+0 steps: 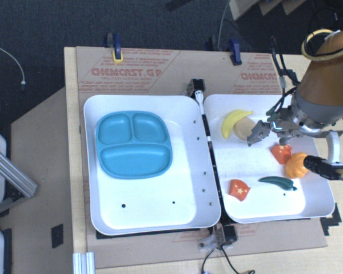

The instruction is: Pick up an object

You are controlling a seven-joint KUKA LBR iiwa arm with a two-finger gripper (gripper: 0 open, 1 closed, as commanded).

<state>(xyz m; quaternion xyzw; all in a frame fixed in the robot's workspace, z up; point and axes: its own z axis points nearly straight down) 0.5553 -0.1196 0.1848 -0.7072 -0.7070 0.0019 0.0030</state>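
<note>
The right bin point(308, 207) holds several small toy foods. A yellow banana point(234, 120) lies at its far left beside a beige piece point(242, 131). A red strawberry-like piece point(282, 153) and an orange piece point(295, 165) sit at the right, with a dark green chili point(278, 181) below them. A red piece point(239, 190) lies near the front left. My gripper point(270, 136) hangs over the bin's upper middle, between the banana and the strawberry-like piece. It is open with nothing between its fingers; one grey finger point(256, 135) points toward the beige piece.
The left bin point(160, 210) holds a blue divided plate point(135, 144). A black divider strip point(207, 147) runs between the bins. Blue clamps point(115, 44) hold the cardboard at the back. The arm's orange band point(326, 73) rises at the right.
</note>
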